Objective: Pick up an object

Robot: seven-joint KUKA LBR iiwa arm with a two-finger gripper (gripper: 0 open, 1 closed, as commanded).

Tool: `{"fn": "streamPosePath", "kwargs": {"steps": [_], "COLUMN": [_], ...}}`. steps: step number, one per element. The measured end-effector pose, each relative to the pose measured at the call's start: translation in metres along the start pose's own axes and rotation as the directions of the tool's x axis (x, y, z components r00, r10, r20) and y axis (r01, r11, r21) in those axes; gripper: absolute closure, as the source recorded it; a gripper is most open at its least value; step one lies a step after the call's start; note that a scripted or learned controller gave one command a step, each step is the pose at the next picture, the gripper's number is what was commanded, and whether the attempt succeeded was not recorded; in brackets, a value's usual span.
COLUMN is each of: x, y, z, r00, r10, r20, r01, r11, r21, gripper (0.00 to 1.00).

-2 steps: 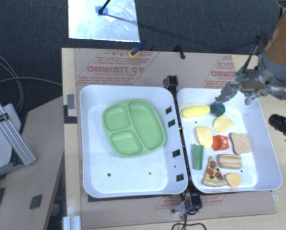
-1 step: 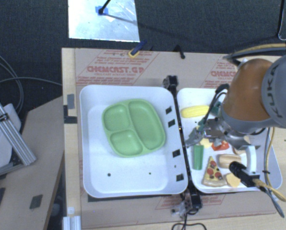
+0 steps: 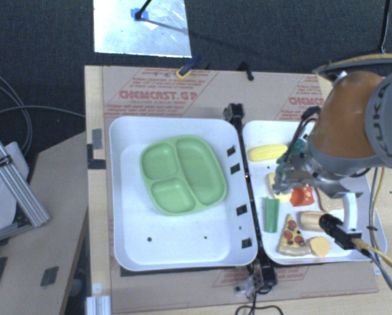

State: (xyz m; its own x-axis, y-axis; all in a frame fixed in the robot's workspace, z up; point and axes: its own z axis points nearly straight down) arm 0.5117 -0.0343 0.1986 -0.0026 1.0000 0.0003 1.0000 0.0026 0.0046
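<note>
While your claw (image 3: 284,179) hangs low in the right bin (image 3: 258,131), just beside the red toy (image 3: 303,195) and near the yellow corn (image 3: 266,152), you are at the reaching step, so next lower it onto one toy and squeeze.

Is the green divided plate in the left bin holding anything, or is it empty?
Empty. The green plate lies flat in the left bin, and all three compartments show bare green.
</note>
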Motion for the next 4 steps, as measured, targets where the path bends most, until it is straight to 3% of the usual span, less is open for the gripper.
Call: {"fn": "streamPosePath", "kwargs": {"steps": [1, 2, 3, 4], "x": [0.083, 0.120, 0.178, 0.101], "y": [-0.025, 0.035, -0.027, 0.010], "z": [0.015, -0.047, -0.036, -0.098], "r00": [1.000, 1.000, 1.000, 1.000], "r10": [-0.009, -0.007, -0.007, 0.008], "r20": [-0.004, -0.002, -0.002, 0.002], "r01": [0.009, 0.007, 0.007, -0.008], "r11": [1.000, 1.000, 1.000, 1.000], "r21": [0.006, -0.007, 0.007, -0.005], "gripper": [1.00, 1.00, 1.00, 1.00]}}
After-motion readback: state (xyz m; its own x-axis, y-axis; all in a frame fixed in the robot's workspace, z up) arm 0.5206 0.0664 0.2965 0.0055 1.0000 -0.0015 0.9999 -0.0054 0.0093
